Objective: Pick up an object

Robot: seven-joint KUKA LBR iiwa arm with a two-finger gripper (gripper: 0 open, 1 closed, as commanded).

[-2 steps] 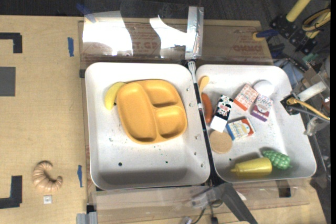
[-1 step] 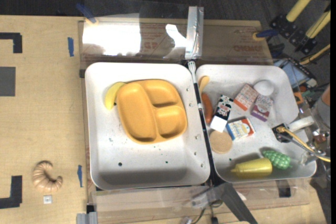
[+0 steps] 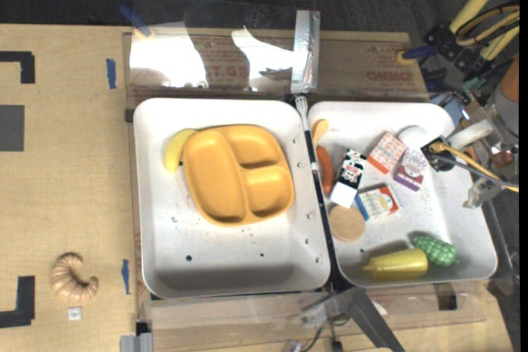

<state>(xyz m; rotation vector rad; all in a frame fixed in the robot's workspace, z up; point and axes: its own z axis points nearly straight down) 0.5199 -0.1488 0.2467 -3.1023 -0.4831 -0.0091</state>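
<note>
Small toy items, among them a yellow plastic corn cob (image 3: 398, 262) near the right white bin's (image 3: 470, 239) front edge, leave bare floor along its right wall; gripper (image 3: 483, 192) beside that wall, its grip impossible to tell.

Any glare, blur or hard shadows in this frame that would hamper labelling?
Camera view: strong glare washes out the clear plastic sheet behind the bins; the left white bin and orange divided tray are evenly lit and fairly sharp; the small cartons in the right white bin look soft, their print unreadable; shadows are mild.
</note>
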